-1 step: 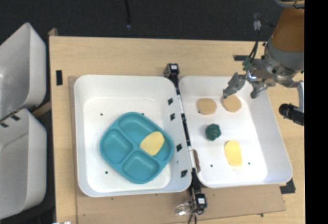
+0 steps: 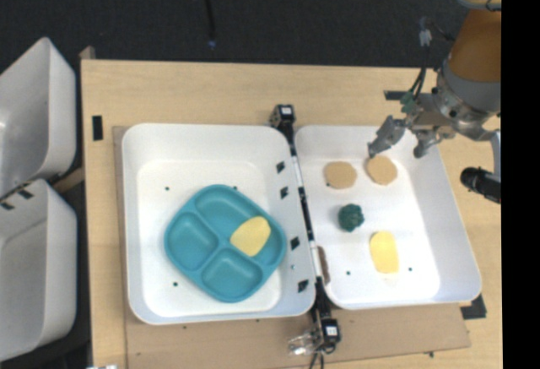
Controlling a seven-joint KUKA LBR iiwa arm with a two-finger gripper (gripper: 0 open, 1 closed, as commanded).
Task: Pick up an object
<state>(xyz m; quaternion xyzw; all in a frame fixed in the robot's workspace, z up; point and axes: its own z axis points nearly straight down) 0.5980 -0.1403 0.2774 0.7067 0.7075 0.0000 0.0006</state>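
The gripper (image 2: 403, 139) is hovering over the far side of the right bin (image 2: 447, 215) with its fingers spread apart and nothing between them. A tan disc (image 2: 381, 170) is lying just below its left fingertip; a second disc (image 2: 341, 176) is sitting beside that. A green lump (image 2: 351, 217) and a yellow piece (image 2: 384, 252) are lying nearer the camera. The left bin (image 2: 139, 190) is holding a teal tray (image 2: 198, 245) carrying a yellow item (image 2: 251, 236).

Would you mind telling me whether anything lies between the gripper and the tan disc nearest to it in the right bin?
Nothing visible does. The gripper hangs at the upper edge of the right bin, just above the disc. The second disc, the green lump and the yellow piece lie off to the side or below.
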